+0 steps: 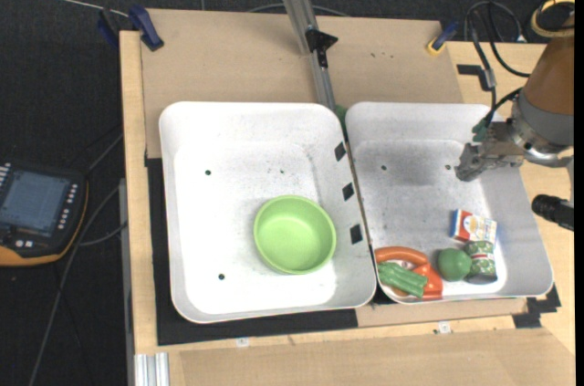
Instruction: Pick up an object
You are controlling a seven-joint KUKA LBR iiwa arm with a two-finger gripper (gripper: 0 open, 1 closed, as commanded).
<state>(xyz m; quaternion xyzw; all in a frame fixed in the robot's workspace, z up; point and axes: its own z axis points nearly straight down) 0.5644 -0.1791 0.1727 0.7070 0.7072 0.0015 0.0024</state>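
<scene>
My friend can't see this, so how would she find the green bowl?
Look at the two white bins side by side and pick the left bin. Near its front right corner sits the green bowl, round and lime-coloured. It sits alone there, while the small toys huddle in the right bin.

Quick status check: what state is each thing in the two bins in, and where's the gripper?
Green bowl: upright, alone in left bin.
Orange-and-green toy: lying at right bin's near edge.
Green ball: resting beside can.
Small can: lying beside carton.
Carton: lying flat.
Gripper: over right bin, holding nothing visible.
</scene>
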